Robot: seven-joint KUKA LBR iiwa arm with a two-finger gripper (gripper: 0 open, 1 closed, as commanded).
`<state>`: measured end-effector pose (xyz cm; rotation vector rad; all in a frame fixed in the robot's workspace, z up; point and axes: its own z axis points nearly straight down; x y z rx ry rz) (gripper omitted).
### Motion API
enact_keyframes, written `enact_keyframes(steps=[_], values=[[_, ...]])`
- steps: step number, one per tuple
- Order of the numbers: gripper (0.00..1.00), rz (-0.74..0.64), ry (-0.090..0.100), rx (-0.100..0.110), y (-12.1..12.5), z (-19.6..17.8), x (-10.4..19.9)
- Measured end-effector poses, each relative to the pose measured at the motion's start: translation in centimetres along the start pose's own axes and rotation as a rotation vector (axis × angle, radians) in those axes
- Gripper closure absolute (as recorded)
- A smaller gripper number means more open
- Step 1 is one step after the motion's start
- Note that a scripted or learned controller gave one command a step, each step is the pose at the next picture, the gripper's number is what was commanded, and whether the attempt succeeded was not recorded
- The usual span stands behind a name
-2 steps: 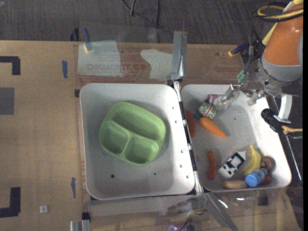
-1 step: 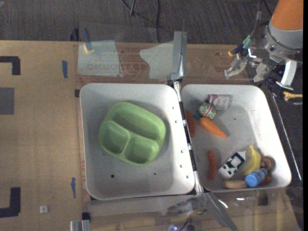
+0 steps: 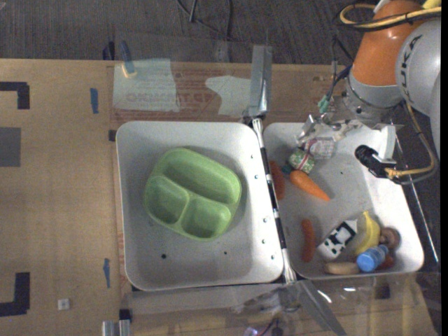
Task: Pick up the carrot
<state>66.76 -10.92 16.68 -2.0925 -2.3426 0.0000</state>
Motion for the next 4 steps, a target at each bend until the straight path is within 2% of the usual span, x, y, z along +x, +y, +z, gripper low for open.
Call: enact_keyframes(steps=[1, 2, 3, 4], values=[[0.0, 0.085, -0.002, -0.028, -1.3, 4.9, -0.9], [0.0, 0.179, 0.0, -0.022, -6.3, 7.2, 2.0], [0.0, 0.128, -0.001, -0.002, -2.9, -3.6, 2.9], [0.0, -0.156, 0.0, -0.001, -8.0, 7.2, -0.3]])
